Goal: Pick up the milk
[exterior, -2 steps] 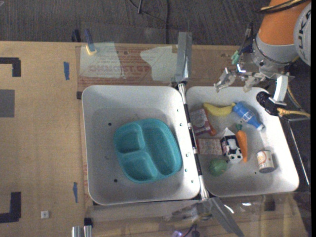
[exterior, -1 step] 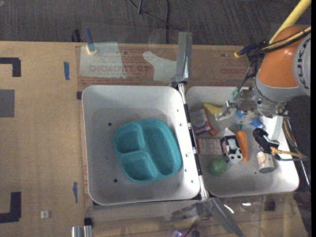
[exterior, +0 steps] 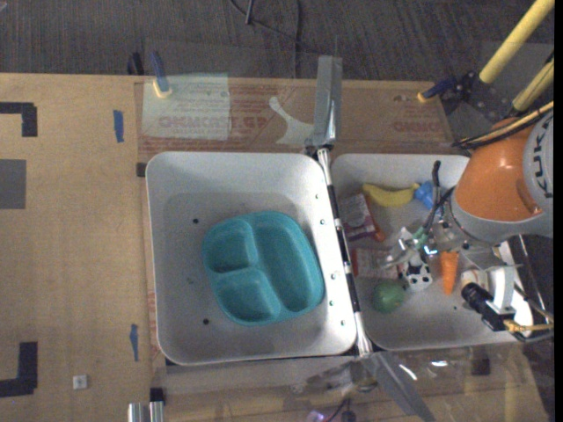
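Bench: a tan cardboard-covered bench top [exterior: 70,236] with black corner marks and bits of blue tape near its left edge.
Left bin: a shallow white square bin [exterior: 176,192]; a teal plastic plate with three compartments [exterior: 262,268] lies near its middle, slightly toward the right wall.
Right bin: a second shallow white bin [exterior: 422,328], its left wall touching the left bin's right wall.
Banana: a yellow toy banana [exterior: 390,193] near the right bin's far edge.
Green ball: a small round green fruit-like thing [exterior: 388,296] toward the near edge, just left of the milk.
Milk: a small white carton with black cow patches [exterior: 419,277], near the right bin's middle, just below the gripper.
Carrot: a short orange stick [exterior: 449,272] right of the milk.
Gripper: the two-finger gripper [exterior: 420,249] hangs over the clutter right above the milk; whether it is spread or closed cannot be made out.
Arm: the grey arm with its orange band [exterior: 493,187] covers the bin's right far corner.
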